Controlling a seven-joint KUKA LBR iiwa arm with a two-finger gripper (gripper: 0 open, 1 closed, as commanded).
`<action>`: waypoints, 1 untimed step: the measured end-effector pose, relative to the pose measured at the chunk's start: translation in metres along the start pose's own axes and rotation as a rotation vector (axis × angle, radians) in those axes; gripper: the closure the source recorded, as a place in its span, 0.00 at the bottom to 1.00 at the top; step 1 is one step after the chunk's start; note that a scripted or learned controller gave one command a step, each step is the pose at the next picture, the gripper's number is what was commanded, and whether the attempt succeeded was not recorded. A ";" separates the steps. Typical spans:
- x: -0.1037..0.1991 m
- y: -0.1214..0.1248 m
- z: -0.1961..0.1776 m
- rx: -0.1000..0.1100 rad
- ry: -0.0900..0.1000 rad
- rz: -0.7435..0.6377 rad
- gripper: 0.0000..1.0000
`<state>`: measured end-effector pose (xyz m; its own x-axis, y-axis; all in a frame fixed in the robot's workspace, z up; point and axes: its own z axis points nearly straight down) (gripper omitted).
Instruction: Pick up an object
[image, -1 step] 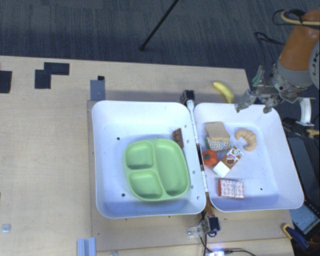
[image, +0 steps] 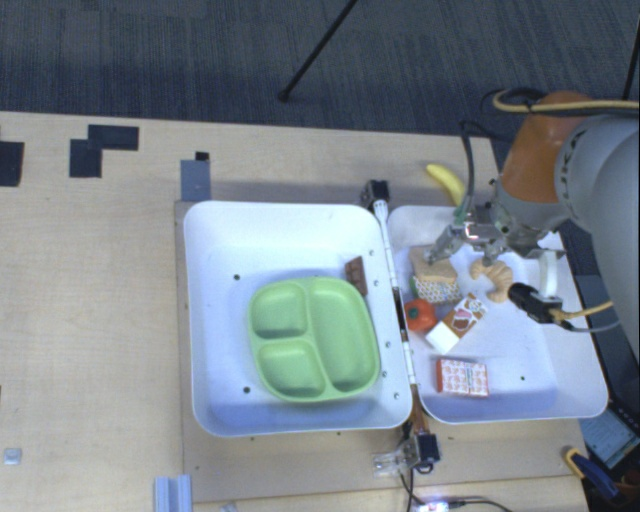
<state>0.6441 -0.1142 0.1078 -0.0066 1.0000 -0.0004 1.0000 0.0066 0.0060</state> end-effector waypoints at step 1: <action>0.030 -0.114 0.014 -0.023 -0.003 0.006 0.00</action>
<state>0.5305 -0.0851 0.0933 -0.0008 1.0000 -0.0030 0.9996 0.0009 0.0289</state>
